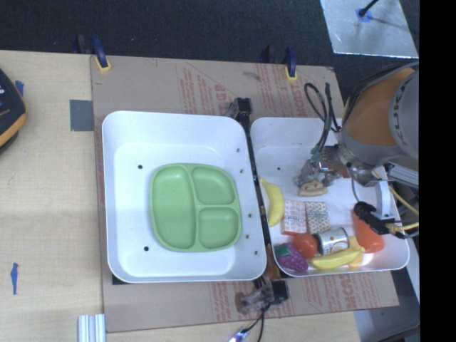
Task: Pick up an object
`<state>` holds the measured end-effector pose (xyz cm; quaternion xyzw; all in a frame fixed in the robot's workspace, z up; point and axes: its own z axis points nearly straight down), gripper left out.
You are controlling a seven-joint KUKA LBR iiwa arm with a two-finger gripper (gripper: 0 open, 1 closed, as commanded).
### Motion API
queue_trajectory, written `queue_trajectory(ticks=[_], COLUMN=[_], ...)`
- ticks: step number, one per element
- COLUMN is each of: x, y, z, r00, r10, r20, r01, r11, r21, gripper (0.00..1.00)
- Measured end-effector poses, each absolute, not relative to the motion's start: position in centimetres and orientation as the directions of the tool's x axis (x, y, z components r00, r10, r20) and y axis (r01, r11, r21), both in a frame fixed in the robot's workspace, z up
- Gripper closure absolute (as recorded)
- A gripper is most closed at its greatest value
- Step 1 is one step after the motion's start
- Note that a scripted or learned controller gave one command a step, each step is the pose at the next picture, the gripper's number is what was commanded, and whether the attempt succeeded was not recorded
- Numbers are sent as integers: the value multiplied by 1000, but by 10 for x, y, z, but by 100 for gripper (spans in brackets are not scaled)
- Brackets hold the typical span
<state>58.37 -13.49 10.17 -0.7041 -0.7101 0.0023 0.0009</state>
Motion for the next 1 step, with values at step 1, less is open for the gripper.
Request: queue_trajectory(ticks=[1], x=[571], y=[-7], z=[192], r00=[-7], r10=[1000], r20=[1], r01=[1000], r11=[7], r21=[-2], gripper=[100])
